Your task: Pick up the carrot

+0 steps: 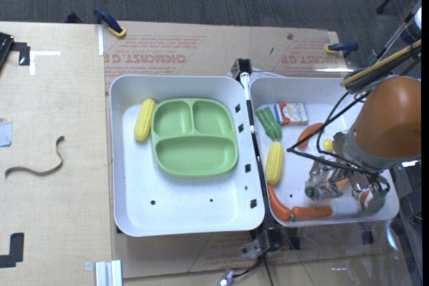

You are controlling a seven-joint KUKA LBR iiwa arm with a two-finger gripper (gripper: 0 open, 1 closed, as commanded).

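carrot (310,212) — lies flat along right bin's (295,85) near wall, long axis left–right, which end is the tip unclear | gripper (326,187) low in the same bin, just above the carrot — fingers' spread can't be made out, no hold evident | cardboard (155,54) printed "CHEMCAST GP", upside down | left bin: green plate (195,135), corn cob (143,119)

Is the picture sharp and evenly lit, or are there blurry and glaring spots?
Camera view: lighting is soft and even, with faint shadows along the left bin walls; the green plate and corn look crisp; the arm close to the lens is soft, and the gripper area is cluttered and hard to read; mild sheen on the right bin rim, no harsh glare.
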